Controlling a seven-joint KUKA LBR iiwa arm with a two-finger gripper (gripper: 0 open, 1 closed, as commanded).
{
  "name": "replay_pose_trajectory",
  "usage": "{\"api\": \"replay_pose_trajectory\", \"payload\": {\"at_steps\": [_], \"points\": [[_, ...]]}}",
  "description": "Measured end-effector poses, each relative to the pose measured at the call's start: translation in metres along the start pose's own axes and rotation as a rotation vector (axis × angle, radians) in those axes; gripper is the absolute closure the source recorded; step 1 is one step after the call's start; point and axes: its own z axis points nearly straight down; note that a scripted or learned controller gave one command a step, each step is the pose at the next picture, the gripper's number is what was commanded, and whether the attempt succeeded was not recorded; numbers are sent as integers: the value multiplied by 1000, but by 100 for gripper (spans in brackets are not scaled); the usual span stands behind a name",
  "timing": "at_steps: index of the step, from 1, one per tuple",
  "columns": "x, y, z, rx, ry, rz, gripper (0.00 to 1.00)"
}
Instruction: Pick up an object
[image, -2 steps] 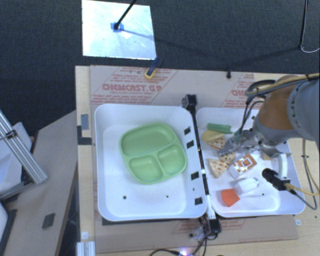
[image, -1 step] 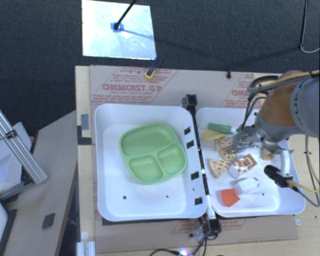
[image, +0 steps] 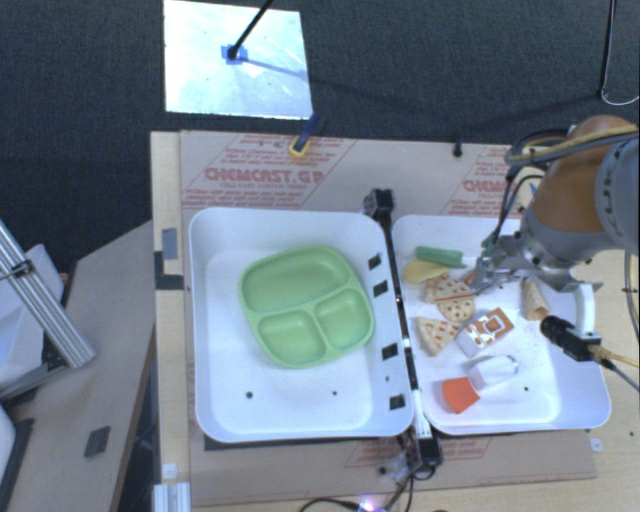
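Note:
The right bin (image: 580, 405) holds several small things. A green bar (image: 439, 256) lies at the back with a yellow piece (image: 422, 271) beside it. Two tan wedges (image: 447, 291) (image: 434, 333) sit near the middle. Further forward are an orange-and-white box (image: 486, 330), a white block (image: 492, 371) and an orange block (image: 459, 395). A tan cone (image: 533, 299) lies to the right. My gripper (image: 487, 270) hangs low over the back middle of this bin, just right of the upper wedge and next to the green bar.
A green divided plate (image: 305, 305) lies in the left bin (image: 225, 400). A black-clipped ridge (image: 395, 310) separates the two bins. The grey arm with its orange band (image: 575, 195) reaches in over the right bin's back right corner.

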Motion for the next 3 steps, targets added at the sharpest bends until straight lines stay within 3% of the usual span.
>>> {"api": "replay_pose_trajectory", "payload": {"at_steps": [2,3], "points": [[4,8,-78,0,0,0,100],[50,36,-88,1,2,-5,100]]}}
